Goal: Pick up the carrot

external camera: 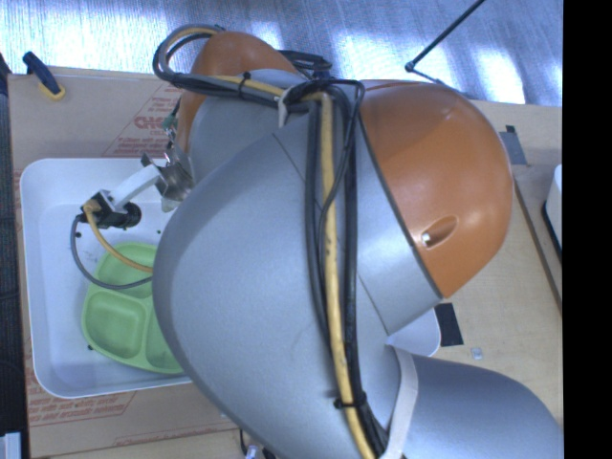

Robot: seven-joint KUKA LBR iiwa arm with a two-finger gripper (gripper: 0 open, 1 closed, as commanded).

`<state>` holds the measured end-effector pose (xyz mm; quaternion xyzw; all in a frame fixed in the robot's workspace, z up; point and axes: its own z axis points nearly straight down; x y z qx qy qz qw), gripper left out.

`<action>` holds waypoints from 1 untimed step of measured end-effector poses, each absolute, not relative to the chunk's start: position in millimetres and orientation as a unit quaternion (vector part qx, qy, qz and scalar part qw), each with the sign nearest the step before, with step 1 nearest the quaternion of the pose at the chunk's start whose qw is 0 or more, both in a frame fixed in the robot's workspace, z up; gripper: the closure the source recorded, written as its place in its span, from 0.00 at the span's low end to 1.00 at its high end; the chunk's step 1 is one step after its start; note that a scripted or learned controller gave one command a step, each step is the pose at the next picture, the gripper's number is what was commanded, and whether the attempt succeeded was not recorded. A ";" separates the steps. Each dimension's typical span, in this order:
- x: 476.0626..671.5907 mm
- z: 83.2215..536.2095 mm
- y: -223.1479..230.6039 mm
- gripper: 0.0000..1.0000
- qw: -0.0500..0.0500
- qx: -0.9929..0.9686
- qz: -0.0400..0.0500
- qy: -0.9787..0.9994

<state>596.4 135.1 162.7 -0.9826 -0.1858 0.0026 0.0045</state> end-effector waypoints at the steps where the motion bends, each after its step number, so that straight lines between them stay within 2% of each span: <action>1: 625.7 94.3 100.6 0.00 0.000 -0.994 0.002 -0.108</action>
